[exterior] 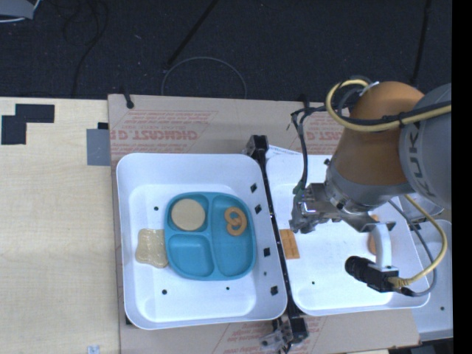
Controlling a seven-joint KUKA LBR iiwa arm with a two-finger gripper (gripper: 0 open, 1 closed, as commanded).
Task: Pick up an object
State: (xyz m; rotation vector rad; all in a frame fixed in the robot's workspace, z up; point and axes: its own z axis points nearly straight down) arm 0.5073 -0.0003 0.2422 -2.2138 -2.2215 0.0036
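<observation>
The metal pincer point(304, 221) hangs over the right shallow white bin point(324, 293), near a small orange block point(289, 245); its state cannot be told.

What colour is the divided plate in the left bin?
Blue, clear in the camera view: divided plate.

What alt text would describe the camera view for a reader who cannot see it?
A grey robot arm with an orange band hangs over the right white bin. The left white bin holds a blue divided plastic tray carrying a round tan cracker and a small brown pretzel.
</observation>
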